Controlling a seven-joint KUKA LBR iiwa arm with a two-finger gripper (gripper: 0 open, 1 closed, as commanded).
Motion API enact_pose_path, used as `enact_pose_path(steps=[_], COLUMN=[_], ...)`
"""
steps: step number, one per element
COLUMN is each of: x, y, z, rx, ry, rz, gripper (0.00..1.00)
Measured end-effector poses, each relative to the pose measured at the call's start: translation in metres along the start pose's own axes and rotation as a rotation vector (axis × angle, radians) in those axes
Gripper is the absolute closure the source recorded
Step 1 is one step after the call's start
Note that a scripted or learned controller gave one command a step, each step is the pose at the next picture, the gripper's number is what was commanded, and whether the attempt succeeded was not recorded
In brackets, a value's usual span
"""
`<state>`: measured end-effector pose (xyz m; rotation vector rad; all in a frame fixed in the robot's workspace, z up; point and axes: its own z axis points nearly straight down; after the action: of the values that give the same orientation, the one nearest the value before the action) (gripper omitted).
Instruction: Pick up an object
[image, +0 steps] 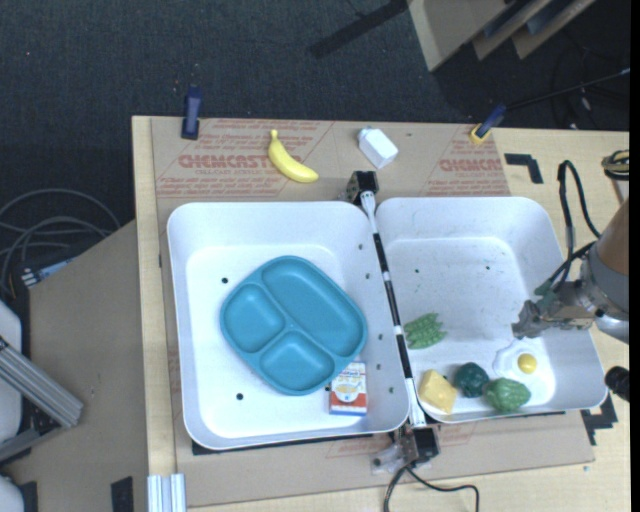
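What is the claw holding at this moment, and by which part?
Nothing shows between its fingers. The claw hangs in the right white bin, just above the fried egg toy, apart from it.

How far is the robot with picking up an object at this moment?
Done: the gripper has reached the right bin. In hand: nothing can be seen between its fingers; it sits just above the fried egg, near the broccoli. Left: gripping and lifting an object. All items lie in the bins.

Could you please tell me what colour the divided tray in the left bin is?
The divided tray is blue, seen in the camera view.
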<state>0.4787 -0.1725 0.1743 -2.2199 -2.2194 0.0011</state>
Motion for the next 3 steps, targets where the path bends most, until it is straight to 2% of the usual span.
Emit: enact_pose_path(steps=[1,2,3], x=[0.009,-0.031,0.004], y=[0.054,0.000,0.002], z=[-0.015,-0.017,-0.026], rx=[-0.004,-0.001,0.000], ry=[-0.002,-0.001,0.000], rz=[-0.001,0.000,-0.001], gripper=[1.00,1.00,1.00])
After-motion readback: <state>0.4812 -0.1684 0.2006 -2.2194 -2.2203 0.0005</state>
